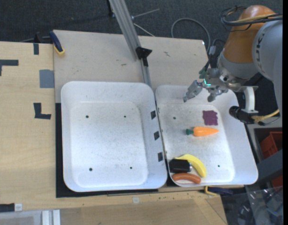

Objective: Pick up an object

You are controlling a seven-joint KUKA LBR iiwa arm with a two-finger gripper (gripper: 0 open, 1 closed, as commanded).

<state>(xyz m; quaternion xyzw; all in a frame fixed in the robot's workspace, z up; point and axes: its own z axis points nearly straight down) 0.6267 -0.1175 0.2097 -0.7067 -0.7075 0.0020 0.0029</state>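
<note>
Status: pick not yet made. The gripper (200, 93) hangs over the far end of the right bin (238, 170), near its back wall, with its 2 fingers spread apart and nothing between them. It appears to be above the bin floor rather than touching it, though height is hard to judge from this slanted view.

Candidate objects, all lying in the right bin:
- purple block (210, 117), flat on the floor, the nearest item to the gripper, just toward the camera and to the side of it.
- toy carrot (203, 131), orange with a green tip, lying just beyond the purple block.
- yellow banana (195, 164), black block (180, 165) and red sausage (186, 177), clustered at the near edge, touching or nearly touching each other.

The left bin (69, 125) holds no objects.

Judgement: task is at the approach stage. Remaining: choose a target (purple block or carrot seem the closest), descend, close, lift.
</note>
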